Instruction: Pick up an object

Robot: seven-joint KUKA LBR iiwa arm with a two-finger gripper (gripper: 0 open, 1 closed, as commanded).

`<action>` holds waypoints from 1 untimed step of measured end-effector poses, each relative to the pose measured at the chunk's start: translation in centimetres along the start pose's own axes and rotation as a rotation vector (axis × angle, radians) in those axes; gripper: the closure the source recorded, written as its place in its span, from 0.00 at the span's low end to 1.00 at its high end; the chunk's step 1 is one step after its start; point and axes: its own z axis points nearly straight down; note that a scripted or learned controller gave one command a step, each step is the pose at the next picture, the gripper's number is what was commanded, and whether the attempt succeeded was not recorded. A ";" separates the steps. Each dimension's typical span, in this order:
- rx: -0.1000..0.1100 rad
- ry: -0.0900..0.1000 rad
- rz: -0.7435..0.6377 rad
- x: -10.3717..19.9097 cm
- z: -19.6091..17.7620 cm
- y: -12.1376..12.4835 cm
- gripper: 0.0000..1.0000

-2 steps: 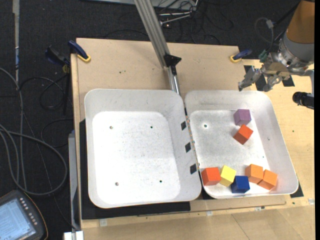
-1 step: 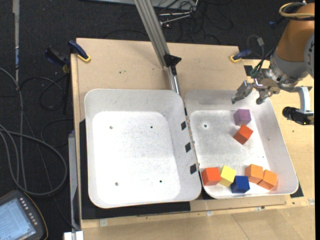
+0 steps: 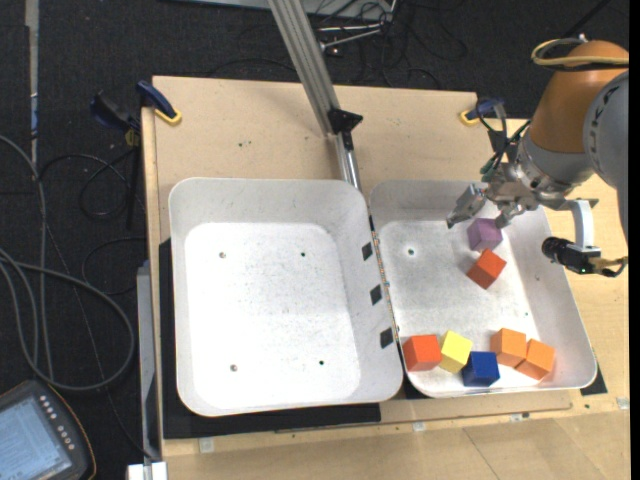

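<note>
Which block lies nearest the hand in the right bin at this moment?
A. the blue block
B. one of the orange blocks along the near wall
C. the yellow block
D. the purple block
D: the purple block sits just below the hand, apart from the row of blocks at the bin's near wall, with an orange block next beyond it.

Bench (image 3: 260, 128) is carrying two shallow white bins side by side: left bin (image 3: 190, 208) and right bin (image 3: 575, 318), edges touching. Both are sitting flat on the tan top.
</note>
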 end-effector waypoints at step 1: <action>-0.009 -0.003 0.001 -0.1 -1.5 0.2 1.00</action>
